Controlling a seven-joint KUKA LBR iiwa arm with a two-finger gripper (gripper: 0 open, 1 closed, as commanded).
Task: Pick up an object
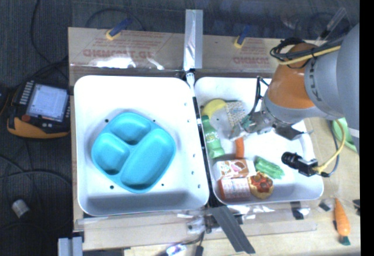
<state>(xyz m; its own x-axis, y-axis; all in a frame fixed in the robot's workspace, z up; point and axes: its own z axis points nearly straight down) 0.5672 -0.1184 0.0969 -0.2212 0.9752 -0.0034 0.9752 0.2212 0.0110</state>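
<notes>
Orange carrot [239, 146] upright in view, beside gripper [252, 124].

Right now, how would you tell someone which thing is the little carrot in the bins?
Find the right-hand white bin, the one the arm reaches into. Near its middle, just below the hand, stands the small carrot, beside a green bottle. It is the only plain orange stick among green and printed items.

Grey arm [336, 76] reaching in from the right, orange band above the wrist — pincer [252, 124] low, pointing left
</notes>
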